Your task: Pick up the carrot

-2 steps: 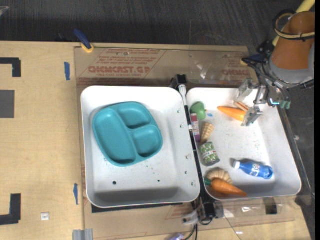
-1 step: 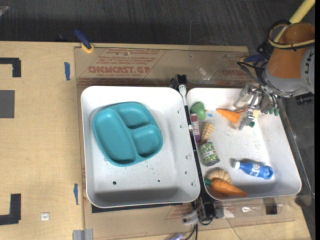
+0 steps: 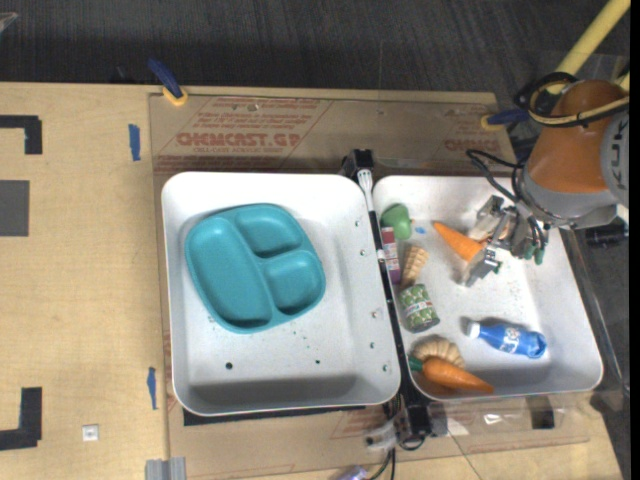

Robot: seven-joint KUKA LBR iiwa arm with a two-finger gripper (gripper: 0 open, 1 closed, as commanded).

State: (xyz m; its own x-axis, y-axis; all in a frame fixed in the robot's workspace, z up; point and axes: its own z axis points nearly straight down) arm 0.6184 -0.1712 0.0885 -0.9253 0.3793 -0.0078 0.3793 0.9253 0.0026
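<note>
I saw the gripper (image 3: pixel 487 240) with fingers spread, at 3 o'clock beside the carrot (image 3: pixel 459 242), grasping nothing.

Plywood bench (image 3: pixel 80 298) against dark carpeted floor (image 3: pixel 300 18).

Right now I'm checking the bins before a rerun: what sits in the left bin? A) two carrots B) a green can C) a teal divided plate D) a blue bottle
C: the teal divided plate lies in the left bin, with nothing else on it.
</note>
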